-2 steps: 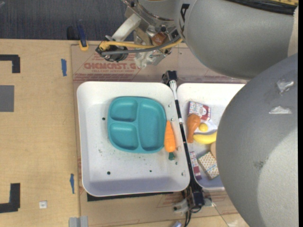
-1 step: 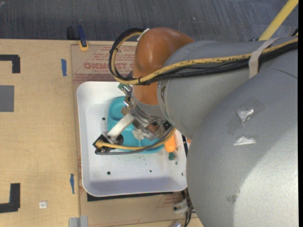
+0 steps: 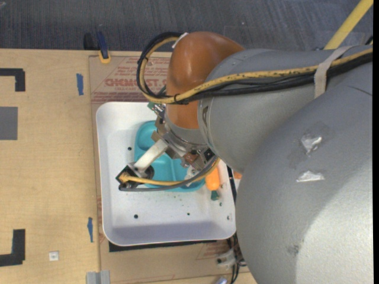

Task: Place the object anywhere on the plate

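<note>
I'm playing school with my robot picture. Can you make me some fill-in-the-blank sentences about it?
The blue plate lies inside a ___ bin. The big robot arm is mostly ___. The small thing by the plate's right edge is ___.
Missing words: white, grey, orange.

Bulky glossy grey arm (image 3: 296, 164), rounded orange band (image 3: 192, 70) above wrist. Speckled yellow cable (image 3: 254, 76) and black cables (image 3: 266, 85) run along it, looped near band, pale strap (image 3: 324, 70) across.
</note>
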Controlling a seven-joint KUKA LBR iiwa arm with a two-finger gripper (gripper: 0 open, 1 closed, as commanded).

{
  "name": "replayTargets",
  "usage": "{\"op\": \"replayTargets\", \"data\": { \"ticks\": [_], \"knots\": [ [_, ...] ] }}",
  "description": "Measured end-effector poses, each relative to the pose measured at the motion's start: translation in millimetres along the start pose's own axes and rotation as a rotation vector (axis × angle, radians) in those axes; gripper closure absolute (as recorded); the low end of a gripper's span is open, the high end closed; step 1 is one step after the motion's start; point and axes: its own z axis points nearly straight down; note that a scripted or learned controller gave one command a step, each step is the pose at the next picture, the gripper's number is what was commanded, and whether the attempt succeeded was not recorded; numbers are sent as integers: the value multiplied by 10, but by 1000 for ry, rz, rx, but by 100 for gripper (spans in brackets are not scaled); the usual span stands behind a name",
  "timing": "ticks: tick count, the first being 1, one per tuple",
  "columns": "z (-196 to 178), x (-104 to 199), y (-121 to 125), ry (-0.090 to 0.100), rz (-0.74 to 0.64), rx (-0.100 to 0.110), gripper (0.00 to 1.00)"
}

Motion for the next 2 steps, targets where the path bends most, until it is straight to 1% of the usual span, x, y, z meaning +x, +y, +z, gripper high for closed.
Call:
{"op": "replayTargets", "data": {
  "ticks": [2],
  "knots": [
    [0, 0, 0, 0, 0, 0, 0]
  ]
}}
